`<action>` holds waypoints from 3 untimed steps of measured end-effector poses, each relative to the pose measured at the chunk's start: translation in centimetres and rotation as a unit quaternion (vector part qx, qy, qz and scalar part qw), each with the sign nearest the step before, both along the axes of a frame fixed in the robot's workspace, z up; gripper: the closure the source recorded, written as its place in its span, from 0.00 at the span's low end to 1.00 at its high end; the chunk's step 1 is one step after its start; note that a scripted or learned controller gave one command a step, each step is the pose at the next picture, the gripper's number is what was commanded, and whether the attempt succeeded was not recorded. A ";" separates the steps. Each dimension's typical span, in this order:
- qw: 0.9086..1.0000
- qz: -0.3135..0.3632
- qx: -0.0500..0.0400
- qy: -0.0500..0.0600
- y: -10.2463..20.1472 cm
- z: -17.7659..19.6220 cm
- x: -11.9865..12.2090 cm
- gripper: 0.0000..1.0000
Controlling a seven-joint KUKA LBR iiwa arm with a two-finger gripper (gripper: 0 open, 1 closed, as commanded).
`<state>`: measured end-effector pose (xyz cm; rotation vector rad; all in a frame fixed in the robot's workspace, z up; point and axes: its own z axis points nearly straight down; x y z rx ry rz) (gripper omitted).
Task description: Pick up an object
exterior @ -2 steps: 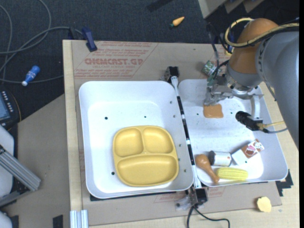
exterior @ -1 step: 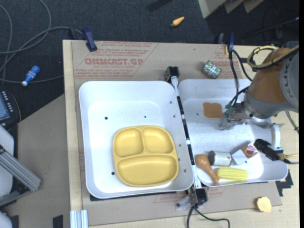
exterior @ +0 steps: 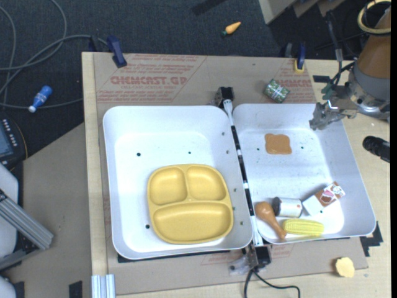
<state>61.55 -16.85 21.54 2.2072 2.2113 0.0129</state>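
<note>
The right bin (exterior: 347, 166) holds a flat brown patty-like piece (exterior: 278, 143) near its back. At its front lie a brown drumstick-shaped toy (exterior: 269, 215), a small grey and white cylinder (exterior: 288, 207), a yellow corn cob (exterior: 303, 228) and a small red and white carton (exterior: 328, 195). My gripper (exterior: 322, 115) hangs over the back right corner of the right bin, apart from all these objects. Nothing shows between its fingers.
The left bin (exterior: 124, 141) bears a yellow divided tray (exterior: 188, 203). A small green can (exterior: 276, 90) lies on the board behind the right bin. A yellow piece (exterior: 344, 266) rests on the bench front right. Blue clamps (exterior: 115, 49) grip the board's back edge.
</note>
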 end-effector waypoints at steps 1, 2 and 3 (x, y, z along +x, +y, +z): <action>1.000 0.001 0.005 0.011 5.6 -0.3 -5.6 1.00; 1.000 -0.001 0.003 0.010 5.3 -0.3 -5.4 0.00; 1.000 0.000 0.002 0.007 3.4 -5.0 -0.4 0.00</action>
